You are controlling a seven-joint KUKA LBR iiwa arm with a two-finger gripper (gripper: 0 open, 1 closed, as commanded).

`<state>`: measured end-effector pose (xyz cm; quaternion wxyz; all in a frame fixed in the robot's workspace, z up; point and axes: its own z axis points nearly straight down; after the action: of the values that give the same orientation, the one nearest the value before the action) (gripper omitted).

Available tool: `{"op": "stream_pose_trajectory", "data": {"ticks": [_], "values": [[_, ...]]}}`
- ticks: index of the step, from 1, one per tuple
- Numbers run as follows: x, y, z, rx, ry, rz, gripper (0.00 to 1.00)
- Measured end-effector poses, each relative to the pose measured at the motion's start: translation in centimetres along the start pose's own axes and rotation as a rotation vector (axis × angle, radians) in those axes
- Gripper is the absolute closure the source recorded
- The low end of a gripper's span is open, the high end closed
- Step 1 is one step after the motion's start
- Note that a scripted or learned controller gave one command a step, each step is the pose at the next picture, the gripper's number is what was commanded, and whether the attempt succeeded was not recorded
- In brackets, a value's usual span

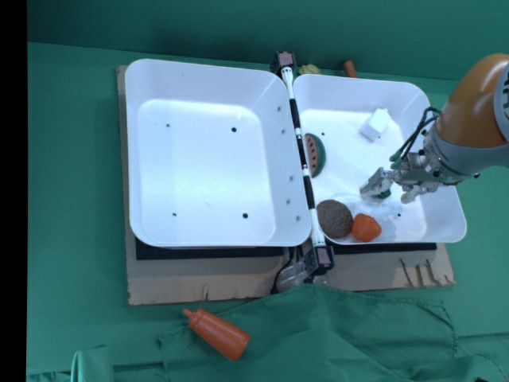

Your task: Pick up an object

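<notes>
Camera view shows you the gripper (387, 186) low inside the right bin (445, 229), its fingers spread apart with nothing between them. You can see a brown ball (335, 218) and orange block (366, 228) just near-left, handy to grab.

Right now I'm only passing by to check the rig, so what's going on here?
A grey and orange arm reaches in from the right over the right-hand bin, its gripper low near that bin's front half. Whether it has hold of anything cannot be told. In that bin lie a white block, a watermelon slice by the divider, a brown round object and an orange object. An orange bottle lies outside the bins on the green cloth.
</notes>
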<state>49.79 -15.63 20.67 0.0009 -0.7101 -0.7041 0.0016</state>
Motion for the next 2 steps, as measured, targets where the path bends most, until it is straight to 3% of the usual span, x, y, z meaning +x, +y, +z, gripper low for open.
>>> {"op": "stream_pose_trajectory", "data": {"ticks": [1, 2], "values": [[0.2, 0.2, -0.2, -0.006, 0.000, -0.005, 0.00], [0.1, 0.3, -1.4, -0.011, -0.003, -0.001, 1.00]]}}
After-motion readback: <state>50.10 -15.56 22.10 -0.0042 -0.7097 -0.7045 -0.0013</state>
